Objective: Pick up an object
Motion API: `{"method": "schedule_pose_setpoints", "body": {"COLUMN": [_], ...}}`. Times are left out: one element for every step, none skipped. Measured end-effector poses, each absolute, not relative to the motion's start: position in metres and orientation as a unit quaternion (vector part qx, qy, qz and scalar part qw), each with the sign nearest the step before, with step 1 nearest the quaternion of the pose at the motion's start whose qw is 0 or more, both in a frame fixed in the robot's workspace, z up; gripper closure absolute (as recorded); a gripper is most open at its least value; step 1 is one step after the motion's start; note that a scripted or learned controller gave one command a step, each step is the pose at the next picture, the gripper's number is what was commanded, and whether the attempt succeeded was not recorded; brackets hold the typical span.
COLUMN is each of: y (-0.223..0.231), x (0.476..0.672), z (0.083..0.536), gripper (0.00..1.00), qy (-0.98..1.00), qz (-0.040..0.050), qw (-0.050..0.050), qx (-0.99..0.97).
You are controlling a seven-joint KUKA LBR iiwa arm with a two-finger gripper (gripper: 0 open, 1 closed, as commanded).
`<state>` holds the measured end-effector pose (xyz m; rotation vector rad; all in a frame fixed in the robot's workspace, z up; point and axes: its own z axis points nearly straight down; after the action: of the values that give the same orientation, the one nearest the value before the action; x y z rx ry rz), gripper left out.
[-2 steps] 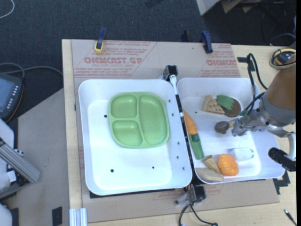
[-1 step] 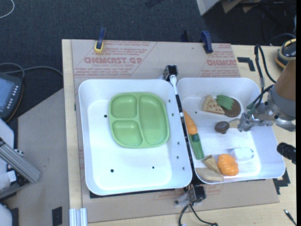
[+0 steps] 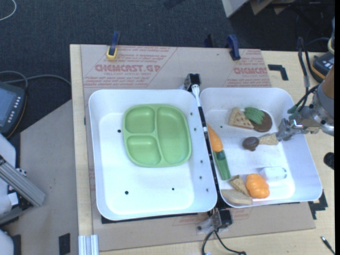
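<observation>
My gripper (image 3: 285, 130) reaches in from the right and hangs low over the right bin (image 3: 300, 163), near its right wall. Its tip is right next to a small tan piece (image 3: 269, 139), which lies against a dark brown lump (image 3: 251, 143). I cannot tell whether it touches the tan piece. Behind them lie a tan cracker (image 3: 239, 119) and a green ridged item (image 3: 255, 113) on a brown disc (image 3: 264, 124). An orange carrot (image 3: 214, 139) and a green stick (image 3: 222, 165) lie along the bin's left wall. An orange fruit (image 3: 257, 185) sits at the front.
The left bin (image 3: 106, 185) holds a light green divided plate (image 3: 157, 134). A white object (image 3: 273, 172), a tan wedge (image 3: 238, 184) and a beige slice (image 3: 235, 197) lie at the front of the right bin. Clamps and cables sit around the board.
</observation>
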<state>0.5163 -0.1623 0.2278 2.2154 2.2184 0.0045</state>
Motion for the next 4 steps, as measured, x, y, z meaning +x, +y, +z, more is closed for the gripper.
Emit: {"method": "schedule_pose_setpoints", "body": {"y": [-0.115,-0.077,-0.089,-0.079], "x": [0.499,0.492,0.490,0.491], "z": [0.236,0.233,0.233,0.234], "gripper": [1.00,1.00,1.00,1.00], "qy": [0.709,0.708,0.707,0.708], "qz": [0.0004,-0.0002,-0.0004,0.0000], "qw": [-0.001,-0.002,-0.001,-0.001], "qx": [0.706,0.706,0.707,0.706]}}
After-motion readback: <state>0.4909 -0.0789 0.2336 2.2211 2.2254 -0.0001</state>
